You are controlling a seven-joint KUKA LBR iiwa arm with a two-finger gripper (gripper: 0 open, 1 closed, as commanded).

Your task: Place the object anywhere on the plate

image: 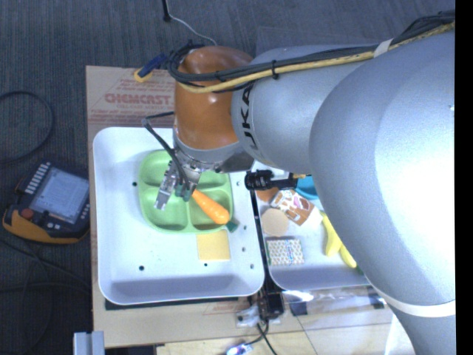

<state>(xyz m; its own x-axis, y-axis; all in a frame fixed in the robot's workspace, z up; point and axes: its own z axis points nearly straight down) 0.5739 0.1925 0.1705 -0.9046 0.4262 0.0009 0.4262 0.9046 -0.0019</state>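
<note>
While hovering: we are seeing the gripper [171,186] over the green plate [157,170].
Fingers: we cannot tell their state.
Carrot [210,206]: lying on the plate's right compartment.
Advice: we are favouring a slow, straight lift away.

One fixed overhead view, slanting down on both white bins [103,220], the arm [355,124] close from the right.

a light green plate [166,214] sits in a white bin [122,265], with an orange carrot [211,207] and a pale yellow square [213,245]. the arm [347,124] is grey with an orange band [203,102]. a yellow banana [336,246] and a checked pad [284,252] lie in the other white bin [310,276].
</note>
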